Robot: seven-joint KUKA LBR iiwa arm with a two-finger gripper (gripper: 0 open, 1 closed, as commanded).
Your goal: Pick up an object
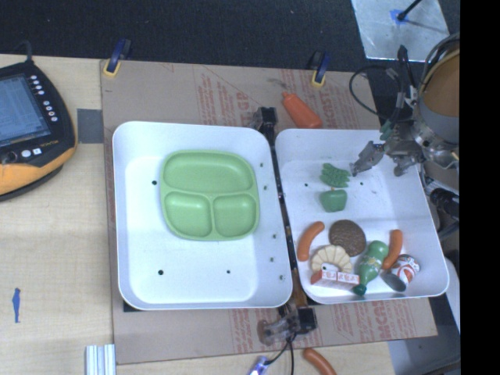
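Note:
My gripper [384, 163] hangs over the upper right part of the right bin [301, 148], its two fingers spread apart and open with nothing between them. Left of it lie a dark green leafy piece [335, 175] and a green pepper-like piece [333, 200]. Along the bin's near side sit an orange sausage [309, 241], a brown round patty [347, 236], a cream ridged pastry [332, 257], a green bottle [370, 264], an orange carrot-like piece [393, 248] and a red and white can [405, 269].
The left bin [133, 233] holds a green divided plate [209, 194]. An orange carrot [301, 111] lies outside on the cardboard behind the bins. A teach pendant [27, 127] rests at far left. Clamps hold the cardboard edges.

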